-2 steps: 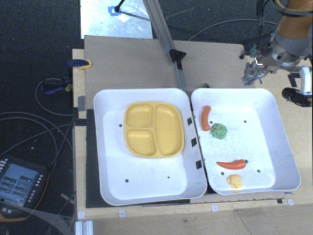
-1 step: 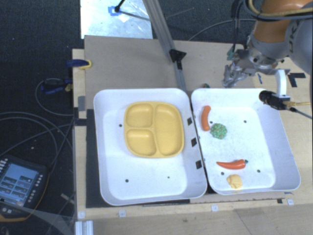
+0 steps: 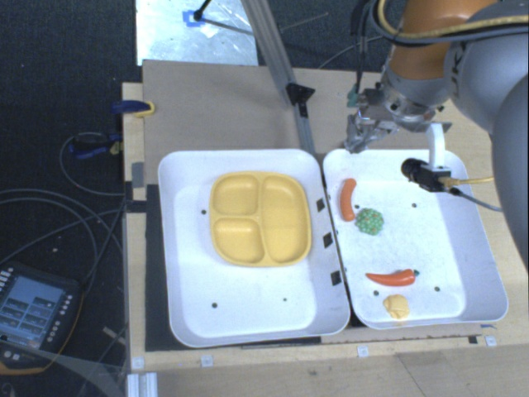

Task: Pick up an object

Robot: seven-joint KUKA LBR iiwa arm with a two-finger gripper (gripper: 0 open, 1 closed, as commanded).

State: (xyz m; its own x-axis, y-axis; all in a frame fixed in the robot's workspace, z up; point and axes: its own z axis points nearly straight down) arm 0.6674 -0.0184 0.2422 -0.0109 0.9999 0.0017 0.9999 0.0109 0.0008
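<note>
Camera view, objects to pick: four small things lie in the right bin point(image 3: 475, 246), none of them lifted.
Sausage point(image 3: 348, 199): orange-red, lying lengthwise near the bin's left wall, toward the far edge.
Green ball point(image 3: 369, 221): knobbly, just beside the sausage's near end, on its right, close to it but whether touching is unclear.
Chili pepper point(image 3: 391, 278): red-orange with a dark green stem tip pointing right, lying crosswise in the near half of the bin, well apart from the ball.
Yellow lump point(image 3: 397, 306): small and pale yellow, just beside the pepper on its near side, close to the bin's near edge.
Gripper point(image 3: 357, 141): at the far-left corner of the right bin, above the rim, with nothing seen between its fingers; whether they are spread or pressed together cannot be told from this angle.
Arm point(image 3: 438, 23): grey with an orange band, reaching in from the right over the far edge of the right bin.
Left bin point(image 3: 186, 304): white, set against the right bin's left side.
Yellow tray point(image 3: 258, 218): three compartments, lying in the far half of the left bin, near its right wall.
Bench point(image 3: 207, 106): tan board carrying both bins.
</note>
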